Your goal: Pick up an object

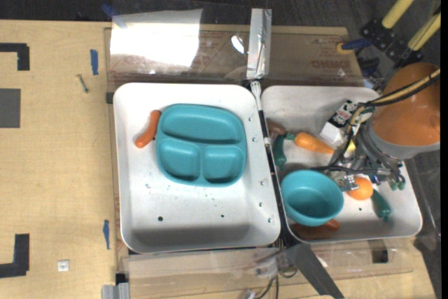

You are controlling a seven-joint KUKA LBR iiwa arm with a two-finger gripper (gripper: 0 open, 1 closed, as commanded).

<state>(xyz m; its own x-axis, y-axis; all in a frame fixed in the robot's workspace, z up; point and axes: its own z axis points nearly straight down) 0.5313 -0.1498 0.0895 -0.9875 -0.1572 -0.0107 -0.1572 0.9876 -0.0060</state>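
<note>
The arm's orange band [413, 108] hangs over the right bin [409, 224], with my gripper [358, 175] low at the bin's middle right. Directly below it, partly covered, lies a small orange round object [362, 190]. A teal bowl [311, 198] stands just left of the gripper. Near the bin's upper middle lies an orange carrot-like piece [313, 144] with a white block [330, 131] beside it. A small teal piece [382, 207] rests to the lower right of the gripper. Nothing is visibly held.
The left bin [126, 150] holds a teal divided plate [199, 143] and an orange sausage-shaped piece [147, 129] at its left edge. Another teal piece [280, 149] lies against the right bin's left wall. A clear plastic sheet [157, 42] lies behind the bins.
</note>
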